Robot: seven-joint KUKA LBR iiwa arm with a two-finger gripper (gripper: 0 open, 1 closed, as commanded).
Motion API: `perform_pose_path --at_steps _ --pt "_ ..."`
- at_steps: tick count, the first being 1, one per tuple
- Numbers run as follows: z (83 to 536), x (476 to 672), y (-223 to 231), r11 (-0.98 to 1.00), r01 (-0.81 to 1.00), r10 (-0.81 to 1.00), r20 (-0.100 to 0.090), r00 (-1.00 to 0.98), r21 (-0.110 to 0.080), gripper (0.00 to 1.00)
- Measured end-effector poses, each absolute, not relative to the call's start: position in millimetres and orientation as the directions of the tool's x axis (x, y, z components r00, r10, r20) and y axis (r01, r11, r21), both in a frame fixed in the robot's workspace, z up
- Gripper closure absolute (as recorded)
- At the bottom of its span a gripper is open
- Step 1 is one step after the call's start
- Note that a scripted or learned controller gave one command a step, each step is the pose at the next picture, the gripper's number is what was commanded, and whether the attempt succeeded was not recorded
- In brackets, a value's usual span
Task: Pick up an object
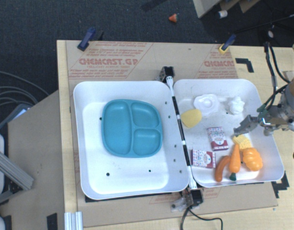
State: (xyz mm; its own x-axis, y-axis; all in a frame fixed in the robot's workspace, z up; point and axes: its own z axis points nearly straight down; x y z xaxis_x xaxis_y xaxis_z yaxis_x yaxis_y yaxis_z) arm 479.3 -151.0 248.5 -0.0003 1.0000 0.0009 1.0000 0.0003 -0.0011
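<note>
The right bin point(254, 92) holds several small items: a yellow lemon-shaped piece point(191, 118), two white pieces point(206, 103) point(236, 105), two small red-and-white cartons point(217, 138) point(202, 158), a carrot point(234, 158), an orange sausage-like piece point(221, 167), an orange pepper point(252, 159) and a yellow wedge point(242, 140). My gripper point(246, 125) reaches in from the right edge and hangs over the right side of this bin, just above the yellow wedge and below the right-hand white piece. Nothing is visibly held in it.
The left bin point(84, 128) carries a blue divided plate point(131, 128). A black hinge strip point(178, 123) runs between the bins. Clamps point(87, 38) point(227, 43) sit at the board's far edge, and cables point(274, 71) hang near the arm.
</note>
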Motion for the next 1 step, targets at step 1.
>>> perform_pose_path --at_steps 1 --pt "119.1 478.1 -152.2 -0.001 1.0 1.0 0.002 0.001 -0.003 0.0"
